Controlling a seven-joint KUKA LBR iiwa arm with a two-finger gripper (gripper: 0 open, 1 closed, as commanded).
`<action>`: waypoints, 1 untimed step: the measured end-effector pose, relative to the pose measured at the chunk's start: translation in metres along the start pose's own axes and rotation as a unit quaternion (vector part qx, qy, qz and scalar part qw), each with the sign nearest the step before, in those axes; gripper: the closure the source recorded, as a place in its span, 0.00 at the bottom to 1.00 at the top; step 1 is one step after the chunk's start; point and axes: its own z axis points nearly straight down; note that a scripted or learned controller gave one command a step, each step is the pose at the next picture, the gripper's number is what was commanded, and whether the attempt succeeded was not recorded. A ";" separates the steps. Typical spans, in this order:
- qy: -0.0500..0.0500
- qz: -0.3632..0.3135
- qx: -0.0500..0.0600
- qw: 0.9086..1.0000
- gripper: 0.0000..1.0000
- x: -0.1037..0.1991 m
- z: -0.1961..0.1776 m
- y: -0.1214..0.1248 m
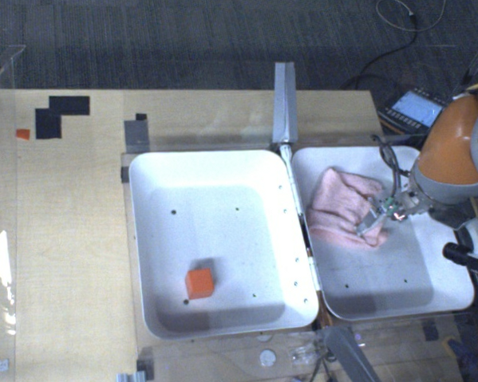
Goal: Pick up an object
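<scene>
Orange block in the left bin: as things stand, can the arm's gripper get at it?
Probably yes. The orange block lies alone on the left bin's floor with nothing over it. The gripper is at the pink cloth in the right bin, so it must cross the divider first.

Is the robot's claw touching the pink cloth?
Touching. The camera view shows the gripper pressed into the pink cloth at its right edge, with no gap between them.
</scene>
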 end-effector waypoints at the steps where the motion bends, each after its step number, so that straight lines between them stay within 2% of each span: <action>1: 0.000 -0.011 -0.001 1.000 0.00 0.050 0.000 -0.007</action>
